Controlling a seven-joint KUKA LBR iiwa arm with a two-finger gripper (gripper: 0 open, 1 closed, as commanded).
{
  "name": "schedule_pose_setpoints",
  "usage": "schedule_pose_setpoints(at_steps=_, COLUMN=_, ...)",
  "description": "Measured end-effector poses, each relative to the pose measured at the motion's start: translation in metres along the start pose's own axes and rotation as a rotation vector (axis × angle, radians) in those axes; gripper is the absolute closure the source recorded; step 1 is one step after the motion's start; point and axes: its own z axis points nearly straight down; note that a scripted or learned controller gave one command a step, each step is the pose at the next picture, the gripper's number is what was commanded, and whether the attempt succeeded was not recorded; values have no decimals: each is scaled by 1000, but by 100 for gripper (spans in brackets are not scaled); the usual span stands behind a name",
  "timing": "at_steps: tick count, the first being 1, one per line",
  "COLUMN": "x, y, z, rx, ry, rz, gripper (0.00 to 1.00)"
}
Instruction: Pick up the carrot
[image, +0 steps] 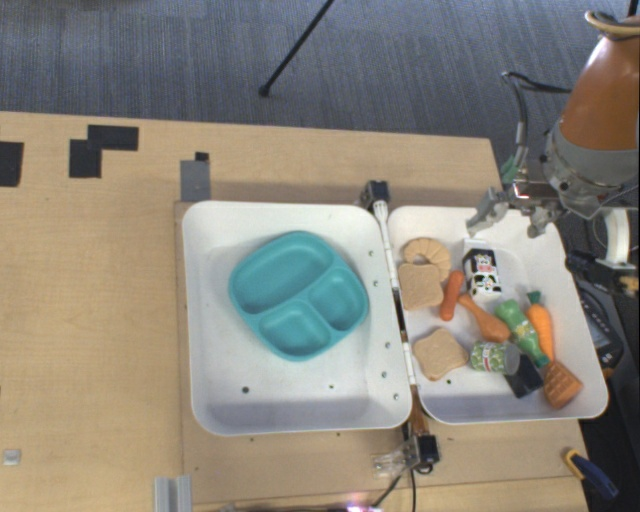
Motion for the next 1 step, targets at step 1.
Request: schedule_pose_setpoints(at_steps=1, x=-52, y=-63, z=-8, rx=-1, ry=-4, rz=-72, gripper=0)
